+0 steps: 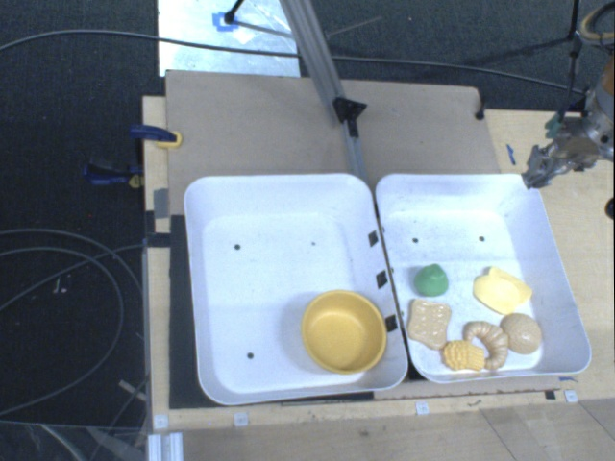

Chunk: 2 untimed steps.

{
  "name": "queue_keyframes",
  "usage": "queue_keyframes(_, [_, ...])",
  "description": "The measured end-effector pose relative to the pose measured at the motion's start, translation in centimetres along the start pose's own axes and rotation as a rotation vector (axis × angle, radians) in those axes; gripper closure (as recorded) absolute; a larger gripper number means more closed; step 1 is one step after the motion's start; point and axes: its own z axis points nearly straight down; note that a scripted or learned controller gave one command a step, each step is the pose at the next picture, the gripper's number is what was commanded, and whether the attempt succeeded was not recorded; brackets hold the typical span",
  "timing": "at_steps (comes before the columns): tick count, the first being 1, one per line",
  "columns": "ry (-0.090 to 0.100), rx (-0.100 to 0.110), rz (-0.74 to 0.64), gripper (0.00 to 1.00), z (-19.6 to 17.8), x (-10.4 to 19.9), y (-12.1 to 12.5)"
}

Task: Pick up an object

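The right bin (461, 209) holds a green round object (432, 279), a pale yellow wedge (501, 290), a tan cracker-like square (429, 322), a yellow corn piece (463, 356), a beige pretzel-like twist (490, 339) and a tan round roll (521, 332), all bunched in its near half. A yellow bowl (343, 329) sits in the left bin (259, 219), at its near right. My gripper (540, 173) hangs at the far right edge of the view, just past the right bin's far right corner, apart from every object.
A grey metal pole (322, 60) slants down from the top to the gap between the bins. Blue clamps (154, 137) grip the bench's left edge. Cables lie on the dark floor at left. Brown board spans behind the bins.
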Motion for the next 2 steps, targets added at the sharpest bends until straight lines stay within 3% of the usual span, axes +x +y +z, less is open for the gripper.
queue_keyframes(2, [0.004, 0.008, -0.002, 1.00, 1.8, 11.3, -2.3])
